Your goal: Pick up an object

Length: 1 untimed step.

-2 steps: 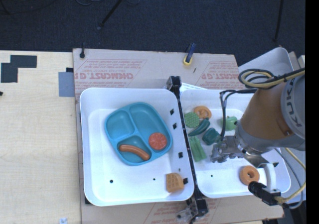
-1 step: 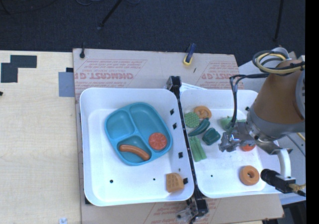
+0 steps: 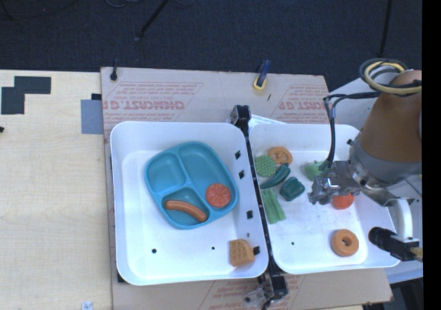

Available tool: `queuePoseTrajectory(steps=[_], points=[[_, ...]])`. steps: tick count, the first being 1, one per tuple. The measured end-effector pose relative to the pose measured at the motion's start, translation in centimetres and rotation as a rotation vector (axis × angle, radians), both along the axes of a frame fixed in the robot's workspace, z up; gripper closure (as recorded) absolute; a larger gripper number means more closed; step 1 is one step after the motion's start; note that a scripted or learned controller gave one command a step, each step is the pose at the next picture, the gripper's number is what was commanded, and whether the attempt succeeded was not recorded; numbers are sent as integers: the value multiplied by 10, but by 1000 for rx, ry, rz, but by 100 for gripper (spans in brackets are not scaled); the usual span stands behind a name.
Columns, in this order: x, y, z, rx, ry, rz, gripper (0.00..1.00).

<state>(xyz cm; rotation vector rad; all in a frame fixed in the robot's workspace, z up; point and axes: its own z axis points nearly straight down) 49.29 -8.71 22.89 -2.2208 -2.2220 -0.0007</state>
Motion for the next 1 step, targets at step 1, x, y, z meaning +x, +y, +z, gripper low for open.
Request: queuePoseTrajectory(steps=[1], points=[[22, 47, -12, 2, 4, 4, 100]])
